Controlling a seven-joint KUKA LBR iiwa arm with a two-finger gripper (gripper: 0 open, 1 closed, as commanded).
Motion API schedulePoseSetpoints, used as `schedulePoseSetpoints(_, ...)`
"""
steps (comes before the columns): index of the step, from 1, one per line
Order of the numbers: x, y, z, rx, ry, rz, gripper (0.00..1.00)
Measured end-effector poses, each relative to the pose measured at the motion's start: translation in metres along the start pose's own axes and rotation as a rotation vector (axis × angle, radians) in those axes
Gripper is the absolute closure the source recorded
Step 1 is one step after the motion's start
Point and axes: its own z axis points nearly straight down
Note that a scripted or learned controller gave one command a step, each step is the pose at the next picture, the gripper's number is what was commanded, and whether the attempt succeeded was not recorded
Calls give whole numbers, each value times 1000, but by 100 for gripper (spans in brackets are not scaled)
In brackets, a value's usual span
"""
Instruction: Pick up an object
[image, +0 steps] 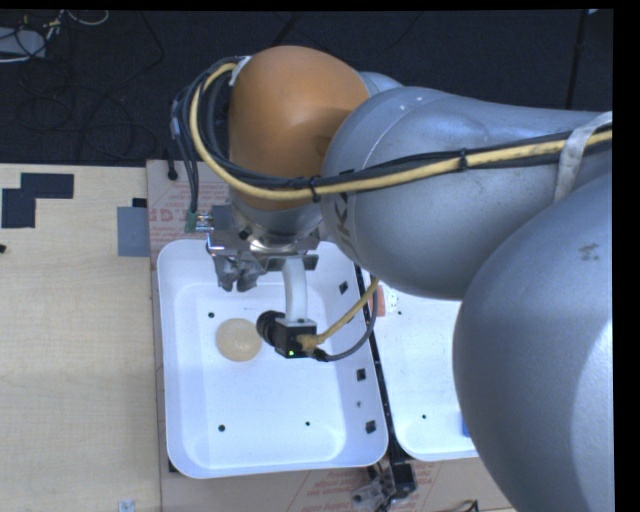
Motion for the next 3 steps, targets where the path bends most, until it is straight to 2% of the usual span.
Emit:
schedulePoseSetpoints(1,0,23,34,-1,-1,1,100)
schedulePoseSetpoints(2,1,45,-10,-7,2,-2,100)
schedulePoseSetpoints(3,1,55,-48,-7,2,-4,100)
